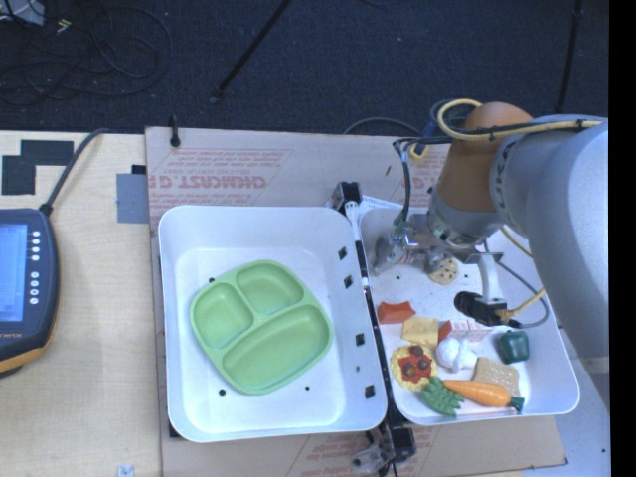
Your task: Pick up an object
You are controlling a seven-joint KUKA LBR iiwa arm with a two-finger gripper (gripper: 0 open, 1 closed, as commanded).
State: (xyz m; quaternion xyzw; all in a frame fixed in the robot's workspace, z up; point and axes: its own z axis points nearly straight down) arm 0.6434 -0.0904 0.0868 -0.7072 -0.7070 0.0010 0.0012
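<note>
Orange plastic is showing nearest the camera: a toy carrot (477, 393) is lying along the near edge of the right white bin (568, 397), with a green leafy toy (435, 397) touching its blunt end. Just behind them, a round yellow toy pizza with red spots (412, 366), a small white rounded toy (452, 351) and a tan toy bread slice (494, 374) are sitting packed together. A yellow cheese-like block (421, 330) is leaning against the pizza's far side, a dark green toy (513, 346) is resting near the bin's right wall, and a flat red piece (395, 312) is lying a little apart, toward the divider between the bins.

Farther back in the same bin, a small pale speckled biscuit (445, 269) is lying on the white floor, just beside the gripper (417, 253), on its near right side. The gripper is hanging low over the far half of this bin, well apart from the toy cluster. Whether it is clenched or released cannot be told, and nothing is visibly held in it. The grey arm (556, 217) with its orange band (489, 132) is reaching in from the right.

To the left, a light green divided plate (260, 324) is lying flat in the left white bin (171, 266). Both bins are resting on a brown printed cardboard sheet (248, 172) on the pale wooden counter (84, 396), where a handheld control pendant with a screen (20, 278) is sitting at the left edge.
</note>
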